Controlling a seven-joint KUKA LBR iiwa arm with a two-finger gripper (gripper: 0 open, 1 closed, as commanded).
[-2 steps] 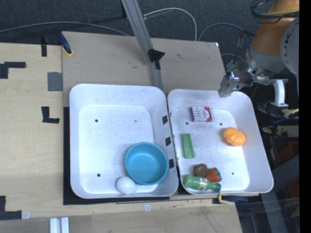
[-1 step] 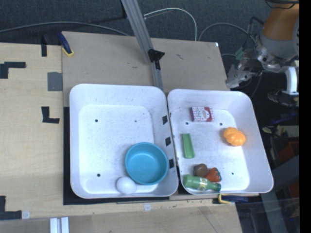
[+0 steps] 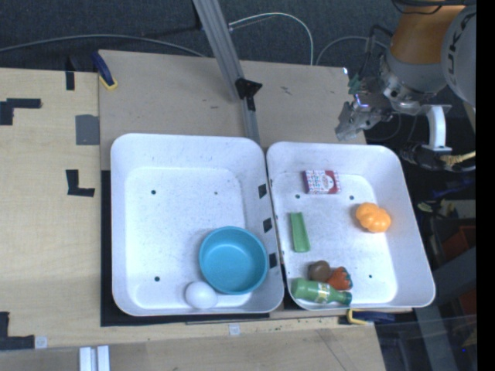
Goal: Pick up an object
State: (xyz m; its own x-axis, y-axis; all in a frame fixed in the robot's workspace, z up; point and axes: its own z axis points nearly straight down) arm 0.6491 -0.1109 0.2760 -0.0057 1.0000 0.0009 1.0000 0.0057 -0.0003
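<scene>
1. Above the far rim of the right bin (image 3: pixel 402 178), the gripper (image 3: pixel 352 122) hangs over the bench, outside both bins; whether it is open or closed cannot be told from this slanted view, and nothing shows in its grasp.
2. The right bin holds the candidates: a red packet (image 3: pixel 320 181) near the far wall, an orange fruit (image 3: pixel 373 217) toward the right wall, a green stick (image 3: pixel 298 232) close to the left wall, and a brown and red lump (image 3: pixel 328 273) just beside a green bottle (image 3: pixel 319 291) lying along the near wall.
3. The left bin (image 3: pixel 131 176) holds a blue bowl (image 3: pixel 232 259) with a white ball (image 3: pixel 200 294) touching its near side.
4. The fruit looks like the best pick: it stands apart from the rest, and probably is a light toy, firm or slightly yielding. Its rounded skin may slip, so a pinch across its widest part seems wise.
5. The packet lies flat and looks thin; only its narrow edges offer a hold.
6. The stick looks stiff and light, best taken across its short width.
7. The bottle is likely smooth and may roll, and the wall crowds it.
8. The bowl seems rigid; its rim would be the hold.
</scene>
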